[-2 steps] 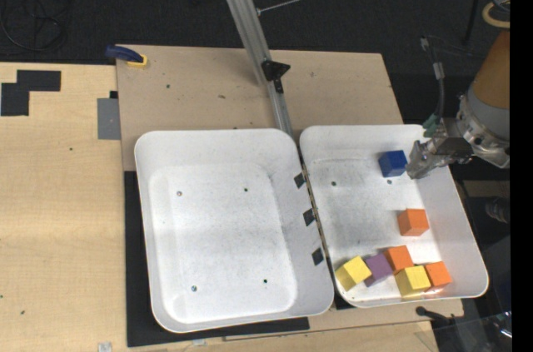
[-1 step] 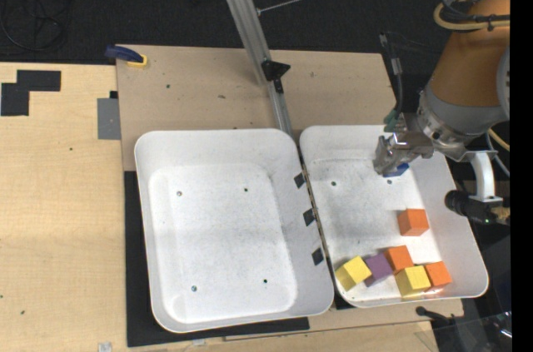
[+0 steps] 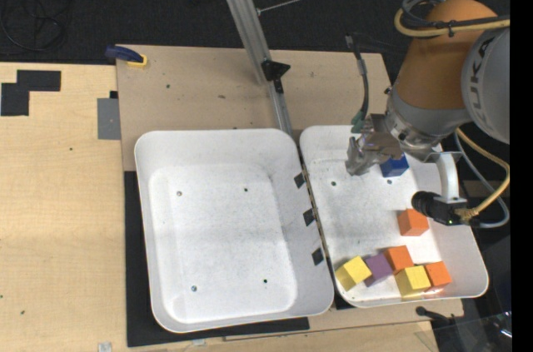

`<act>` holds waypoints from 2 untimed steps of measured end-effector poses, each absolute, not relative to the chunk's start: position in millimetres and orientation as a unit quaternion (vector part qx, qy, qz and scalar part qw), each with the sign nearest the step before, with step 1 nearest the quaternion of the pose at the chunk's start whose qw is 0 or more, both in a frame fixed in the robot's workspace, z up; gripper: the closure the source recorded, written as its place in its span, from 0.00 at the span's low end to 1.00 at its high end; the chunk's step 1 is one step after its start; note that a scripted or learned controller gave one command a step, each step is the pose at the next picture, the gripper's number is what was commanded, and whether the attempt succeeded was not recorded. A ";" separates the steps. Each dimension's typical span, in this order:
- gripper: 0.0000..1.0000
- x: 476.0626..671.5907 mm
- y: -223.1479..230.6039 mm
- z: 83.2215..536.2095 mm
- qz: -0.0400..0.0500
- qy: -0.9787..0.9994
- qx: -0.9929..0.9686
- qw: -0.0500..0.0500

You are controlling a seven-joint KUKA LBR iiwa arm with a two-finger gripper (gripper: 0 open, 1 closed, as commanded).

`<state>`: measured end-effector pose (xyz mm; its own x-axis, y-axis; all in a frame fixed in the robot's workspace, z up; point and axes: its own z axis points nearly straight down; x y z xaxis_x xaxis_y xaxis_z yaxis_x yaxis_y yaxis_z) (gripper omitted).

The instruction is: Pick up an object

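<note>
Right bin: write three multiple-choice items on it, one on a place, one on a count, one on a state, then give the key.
1. Where does the blue block lie?
A. in the left bin
B. in the right bin, beside the claw
C. on the bench

2. How many yellow blocks are there?
A. two
B. none
C. four

3. How do the blocks along the bin's near edge lie?
A. stacked in a tower
B. spread over both bins
C. bunched in a row

Key: 1 B, the blue block shows just right of the claw in the right bin. 2 A, one yellow block and another flank the cluster. 3 C, they sit close together along the near rim.
</note>
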<state>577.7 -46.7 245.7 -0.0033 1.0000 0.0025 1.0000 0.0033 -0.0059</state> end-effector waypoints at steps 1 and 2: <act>1.00 592.3 -7.2 237.0 0.001 -0.708 -0.706 0.002; 1.00 603.2 44.7 224.3 0.001 -0.708 -0.706 0.002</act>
<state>603.2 44.7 224.3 -0.0037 1.0000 0.0012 1.0000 0.0037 -0.0033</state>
